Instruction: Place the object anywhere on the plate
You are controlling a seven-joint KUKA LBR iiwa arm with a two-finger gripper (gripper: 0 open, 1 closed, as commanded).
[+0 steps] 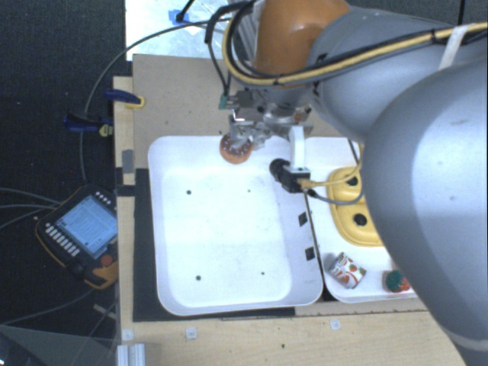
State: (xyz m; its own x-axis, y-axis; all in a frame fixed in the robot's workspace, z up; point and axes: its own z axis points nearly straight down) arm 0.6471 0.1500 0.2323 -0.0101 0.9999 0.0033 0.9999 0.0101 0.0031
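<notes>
My gripper point(239, 141) hangs over the back edge of the left white bin point(221, 280). A small round orange-brown object point(235, 152) sits between its metal fingers point(248, 133), so the gripper is shut on it. The yellow plate point(352, 208) lies in the right bin point(366, 294), partly hidden under my grey arm. The held object is well left of the plate, about level with its far end.
In the right bin's front lie a small red-and-white can point(347, 270) and a green item point(395, 281). A black cable fitting point(286, 175) hangs from the wrist over the divide between the bins. A teach pendant point(80, 231) rests off the bench at the left.
</notes>
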